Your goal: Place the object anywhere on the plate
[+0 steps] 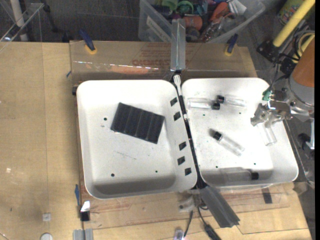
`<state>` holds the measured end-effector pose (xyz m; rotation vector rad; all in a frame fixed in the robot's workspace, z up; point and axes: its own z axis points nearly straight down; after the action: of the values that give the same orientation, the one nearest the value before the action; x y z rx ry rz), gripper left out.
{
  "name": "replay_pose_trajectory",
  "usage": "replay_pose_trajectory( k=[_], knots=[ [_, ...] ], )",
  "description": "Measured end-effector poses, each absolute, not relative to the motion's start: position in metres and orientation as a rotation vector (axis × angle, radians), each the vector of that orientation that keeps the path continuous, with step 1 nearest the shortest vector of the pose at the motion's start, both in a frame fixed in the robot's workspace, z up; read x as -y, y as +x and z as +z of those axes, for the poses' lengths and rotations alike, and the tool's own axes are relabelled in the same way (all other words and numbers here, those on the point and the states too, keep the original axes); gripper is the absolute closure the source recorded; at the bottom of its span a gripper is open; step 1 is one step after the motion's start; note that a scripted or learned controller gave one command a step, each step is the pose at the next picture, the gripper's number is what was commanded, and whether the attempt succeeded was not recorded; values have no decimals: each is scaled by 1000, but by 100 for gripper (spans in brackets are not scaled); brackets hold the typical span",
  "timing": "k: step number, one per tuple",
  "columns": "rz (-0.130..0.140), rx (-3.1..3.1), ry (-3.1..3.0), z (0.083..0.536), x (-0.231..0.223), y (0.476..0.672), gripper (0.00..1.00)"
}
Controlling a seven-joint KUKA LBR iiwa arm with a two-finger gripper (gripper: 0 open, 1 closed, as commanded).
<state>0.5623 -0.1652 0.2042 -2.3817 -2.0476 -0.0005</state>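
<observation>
A black ribbed plate lies flat in the left bin, a little left of its middle. In the right bin, a clear tube with a black cap lies near the centre. A second clear tube rests near the far wall. A third clear tube lies along the near wall. My gripper hovers over the right bin's right side, far from the plate. Just below the gripper is a clear tube-like piece; I cannot tell whether it is gripped or lying on the bin floor.
A divider with black clips separates the two bins. A clear tub of colourful toys stands behind the bins. A yellow pole and cables sit at the back right. Wooden bench surface extends to the left.
</observation>
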Motion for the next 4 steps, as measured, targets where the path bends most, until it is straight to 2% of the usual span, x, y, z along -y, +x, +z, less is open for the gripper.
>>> replay_pose_trajectory(
  k=[1, 2, 3, 4],
  knots=[
    [2, 1827, -2556, 258, 153, 544, 100],
    [2, 1239, -2887, 344, 152, 524, 100],
    [5, 533, -3095, 358, 160, 521, 100],
    [3, 701, -3063, 400, 134, 535, 100]
  ],
)
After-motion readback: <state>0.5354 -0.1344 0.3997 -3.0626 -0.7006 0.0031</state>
